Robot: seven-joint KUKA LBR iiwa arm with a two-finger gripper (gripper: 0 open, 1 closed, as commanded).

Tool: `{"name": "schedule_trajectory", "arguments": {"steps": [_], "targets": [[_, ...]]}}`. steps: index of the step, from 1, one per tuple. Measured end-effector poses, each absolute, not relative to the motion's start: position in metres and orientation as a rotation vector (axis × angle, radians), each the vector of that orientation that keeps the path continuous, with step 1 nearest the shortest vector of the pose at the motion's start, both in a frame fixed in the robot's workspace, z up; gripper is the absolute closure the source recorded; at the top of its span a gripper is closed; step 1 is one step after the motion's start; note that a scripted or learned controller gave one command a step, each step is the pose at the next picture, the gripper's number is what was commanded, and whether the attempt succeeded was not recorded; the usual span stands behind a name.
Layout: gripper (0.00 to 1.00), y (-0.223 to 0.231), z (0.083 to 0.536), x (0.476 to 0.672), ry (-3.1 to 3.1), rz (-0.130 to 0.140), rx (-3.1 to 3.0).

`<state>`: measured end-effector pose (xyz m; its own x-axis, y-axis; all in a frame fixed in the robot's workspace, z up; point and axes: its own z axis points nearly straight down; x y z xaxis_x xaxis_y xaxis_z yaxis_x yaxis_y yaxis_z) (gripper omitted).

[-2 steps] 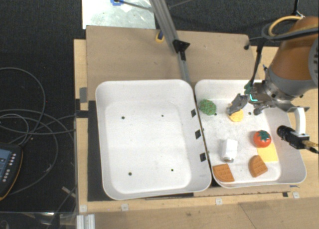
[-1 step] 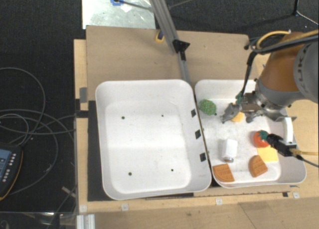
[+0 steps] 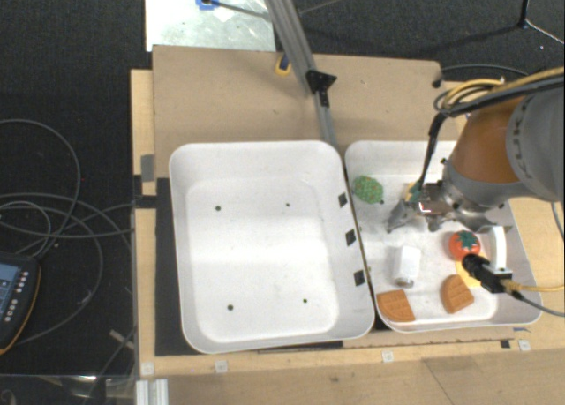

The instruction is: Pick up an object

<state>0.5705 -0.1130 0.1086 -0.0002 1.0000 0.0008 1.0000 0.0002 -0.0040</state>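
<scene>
The right bin (image 3: 381, 161) holds several small things. A green ball (image 3: 367, 188) lies near its far left side, with a white block (image 3: 406, 262) in the middle. A red and orange round thing (image 3: 462, 243) sits toward the right. Two tan-orange pieces (image 3: 396, 306) (image 3: 456, 294) lie along the near wall. My gripper (image 3: 402, 217) hangs low over this bin, between the green ball and the white block, a little right of the ball and just above the block. Nothing shows in its grasp.
The left bin (image 3: 258, 244) sits against the right one, the two joined by black clips along the shared wall. A grey pole (image 3: 291, 28) slants across the bench's far side. Cables lie on the floor at the left.
</scene>
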Motion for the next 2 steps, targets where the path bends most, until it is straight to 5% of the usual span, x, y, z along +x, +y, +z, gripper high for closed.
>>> {"name": "schedule_trajectory", "arguments": {"steps": [1,2], "targets": [[0.0,-0.113,0.09,0.571,-2.222,0.001,-2.22],[1.0,-0.113,0.102,0.572,-2.223,-0.004,-2.222]]}}
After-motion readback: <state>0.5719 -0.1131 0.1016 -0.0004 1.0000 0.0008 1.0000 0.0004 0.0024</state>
